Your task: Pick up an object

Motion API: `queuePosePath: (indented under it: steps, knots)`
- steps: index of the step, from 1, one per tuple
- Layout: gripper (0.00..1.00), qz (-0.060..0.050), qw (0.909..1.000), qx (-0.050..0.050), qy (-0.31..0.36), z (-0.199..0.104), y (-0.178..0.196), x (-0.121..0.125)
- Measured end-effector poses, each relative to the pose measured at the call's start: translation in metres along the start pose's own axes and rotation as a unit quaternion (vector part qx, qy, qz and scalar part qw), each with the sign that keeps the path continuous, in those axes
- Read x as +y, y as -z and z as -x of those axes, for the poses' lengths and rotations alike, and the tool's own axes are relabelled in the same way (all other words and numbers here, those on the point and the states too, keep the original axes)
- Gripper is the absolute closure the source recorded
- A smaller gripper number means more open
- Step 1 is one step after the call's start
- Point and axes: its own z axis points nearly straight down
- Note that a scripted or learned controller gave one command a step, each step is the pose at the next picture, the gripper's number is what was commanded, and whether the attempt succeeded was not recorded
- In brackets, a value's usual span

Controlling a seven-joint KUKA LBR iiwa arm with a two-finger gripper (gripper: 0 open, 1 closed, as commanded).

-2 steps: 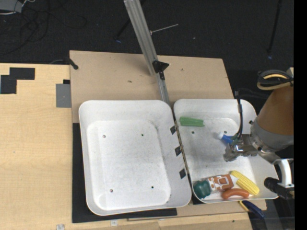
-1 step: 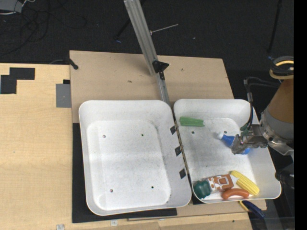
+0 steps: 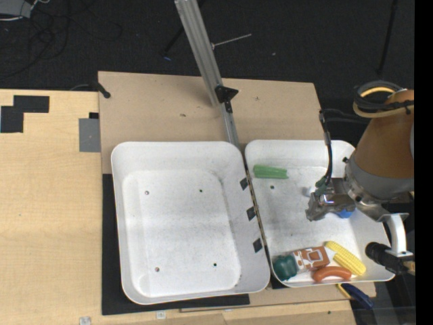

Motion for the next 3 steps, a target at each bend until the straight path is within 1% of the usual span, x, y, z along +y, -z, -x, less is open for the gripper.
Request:
queuePosePath:
  steps: [1, 2, 3]
  knots:
    - [1.0, 0.0, 1.0, 0.0, 0.0, -0.052, -0.009, 0.006]
    - [1.0, 0.0, 1.0, 0.0, 0.001, -0.111, -0.013, 0.013]
    - [1.0, 0.0, 1.0, -0.001, 0.0, -0.165, -0.017, 0.022]
